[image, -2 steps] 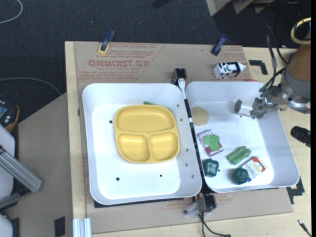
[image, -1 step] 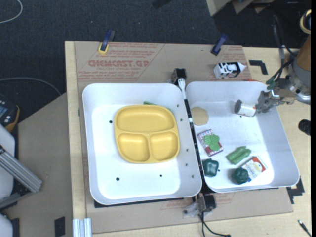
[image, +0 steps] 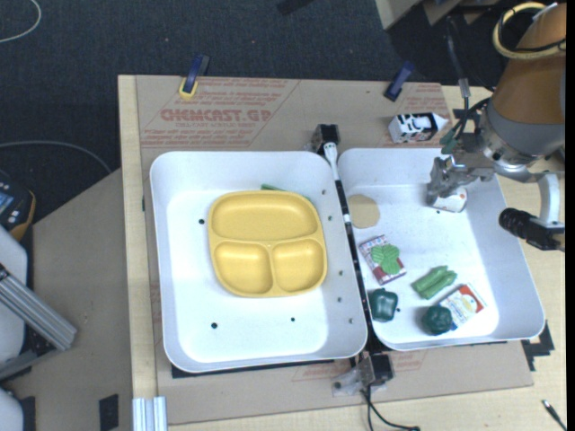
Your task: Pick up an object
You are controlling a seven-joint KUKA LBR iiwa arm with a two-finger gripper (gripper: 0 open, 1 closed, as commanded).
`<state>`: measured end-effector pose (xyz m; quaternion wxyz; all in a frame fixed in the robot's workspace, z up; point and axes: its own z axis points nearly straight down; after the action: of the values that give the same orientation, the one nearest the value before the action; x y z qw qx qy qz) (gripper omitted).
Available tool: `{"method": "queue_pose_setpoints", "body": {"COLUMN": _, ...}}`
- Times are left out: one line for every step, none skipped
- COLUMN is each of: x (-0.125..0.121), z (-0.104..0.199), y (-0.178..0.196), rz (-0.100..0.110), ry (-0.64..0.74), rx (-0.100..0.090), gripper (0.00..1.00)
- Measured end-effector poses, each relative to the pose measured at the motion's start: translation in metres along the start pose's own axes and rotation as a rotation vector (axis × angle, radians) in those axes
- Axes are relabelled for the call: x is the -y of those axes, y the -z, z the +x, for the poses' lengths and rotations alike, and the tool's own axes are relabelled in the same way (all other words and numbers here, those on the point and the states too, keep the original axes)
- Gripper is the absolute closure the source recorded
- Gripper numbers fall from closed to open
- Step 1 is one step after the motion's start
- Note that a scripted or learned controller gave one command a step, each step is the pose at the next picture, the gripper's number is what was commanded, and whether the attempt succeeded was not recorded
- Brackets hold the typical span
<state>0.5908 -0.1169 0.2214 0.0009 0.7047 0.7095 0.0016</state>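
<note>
Bench (image: 225,106): pale board printed with red lettering, carrying two shallow white bins side by side
Left bin (image: 180,268): white, shallow, rounded corners; holds a yellow plastic plate with three compartments (image: 268,242), lying flat near the middle; a sliver of something green (image: 272,188) peeking out behind the plate's far edge
Right bin (image: 503,268): white, shallow, touching the left bin along the middle seam
Far left of right bin: flat tan round disc (image: 363,211), close to the seam
Middle of right bin: small card packet with red and green print (image: 384,259), just below the disc; dark green pepper-shaped toy (image: 384,305) at the near edge
Near right of right bin: light green bean-pod toy (image: 434,281), lying slantwise; round dark green toy (image: 437,320) just beside a white packet with red marks (image: 464,303)
Gripper (image: 446,191): metal, two-fingered, low over the far right part of the right bin, above a small white object with a red spot (image: 454,202); grip state cannot be told from this view
Behind right bin: small black-and-white toy (image: 416,127) on the bench
</note>
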Motion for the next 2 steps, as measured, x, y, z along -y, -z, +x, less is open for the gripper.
{"method": "queue_pose_setpoints", "body": {"x": -0.015, "z": 0.057, "y": -0.007, "rz": 0.0, "ry": 0.0, "rx": -0.001, "gripper": 1.0}}
{"method": "queue_pose_setpoints", "body": {"x": -0.028, "z": 0.11, "y": -0.011, "rz": 0.0, "ry": 0.0, "rx": 0.0, "gripper": 1.0}}
